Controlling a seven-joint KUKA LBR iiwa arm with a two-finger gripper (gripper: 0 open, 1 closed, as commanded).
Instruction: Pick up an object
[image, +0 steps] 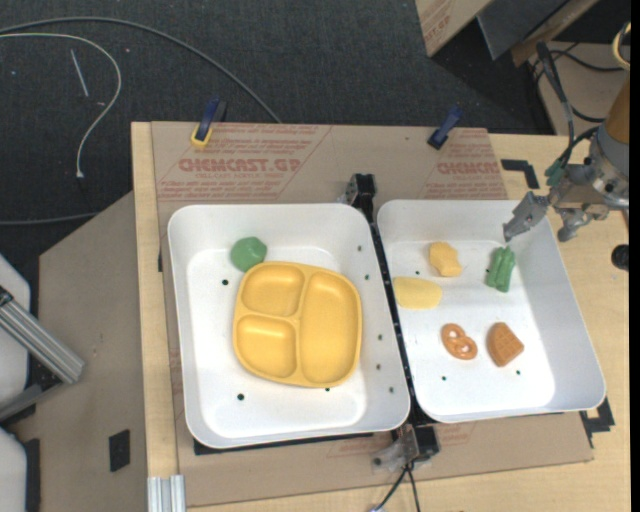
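Camera view | cardboard bench top (300, 155) | dark carpet (80, 90) | 2 clamps

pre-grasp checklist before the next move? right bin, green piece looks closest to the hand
1. Hand empty: ok, its fingers are spread with nothing between them.
2. Target in view: ok, green piece lies in the right bin, just below the hand.
3. Room around target: ok, it sits apart from the yellow piece and orange wedge.
4. Hand centred over target: not ok, it sits up and to the right, over the bin rim.
5. Height above target: cannot tell from one slanted view.
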